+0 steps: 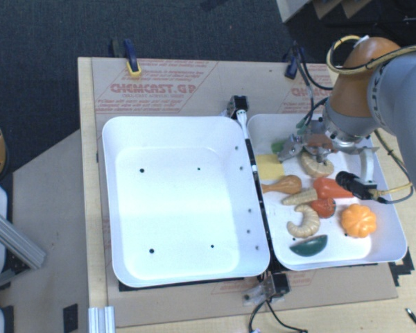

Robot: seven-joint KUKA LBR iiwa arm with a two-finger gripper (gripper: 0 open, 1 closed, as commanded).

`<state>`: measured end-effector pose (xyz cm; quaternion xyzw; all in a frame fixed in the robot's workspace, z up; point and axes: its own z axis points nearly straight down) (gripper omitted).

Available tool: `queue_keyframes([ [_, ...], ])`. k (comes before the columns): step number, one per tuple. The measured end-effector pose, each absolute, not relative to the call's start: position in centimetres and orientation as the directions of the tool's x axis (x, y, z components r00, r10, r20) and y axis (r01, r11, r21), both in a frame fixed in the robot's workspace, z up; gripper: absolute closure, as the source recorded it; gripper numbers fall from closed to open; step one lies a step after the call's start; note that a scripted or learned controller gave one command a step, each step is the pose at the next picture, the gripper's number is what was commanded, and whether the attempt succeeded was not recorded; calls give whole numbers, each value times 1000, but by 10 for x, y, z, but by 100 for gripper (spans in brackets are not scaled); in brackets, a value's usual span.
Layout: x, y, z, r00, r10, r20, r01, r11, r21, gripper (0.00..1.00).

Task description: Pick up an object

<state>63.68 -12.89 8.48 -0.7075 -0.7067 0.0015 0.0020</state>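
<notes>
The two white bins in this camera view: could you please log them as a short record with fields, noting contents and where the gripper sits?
left bin: white, four small dark dots on its floor
right bin: holds toy foods
items: orange pumpkin, dark green piece, yellow block, tan pear shape, red piece
gripper: over the far part of the right bin
grasp: cannot tell

A brown board bench (90, 186) bears two white bins (180, 200) (381, 245) side by side.
</notes>
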Motion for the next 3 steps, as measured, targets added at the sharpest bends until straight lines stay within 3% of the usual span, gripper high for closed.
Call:
queue_keyframes([
  [1, 615, -104, 85, -1, 1000, 1, 1000, 1, -5, 0],
  [2, 669, -108, 85, -3, 1000, -2, 1000, 3, 7, 0],
  [3, 661, -104, 85, -1, 1000, 0, 1000, 1, -2, 0],
])
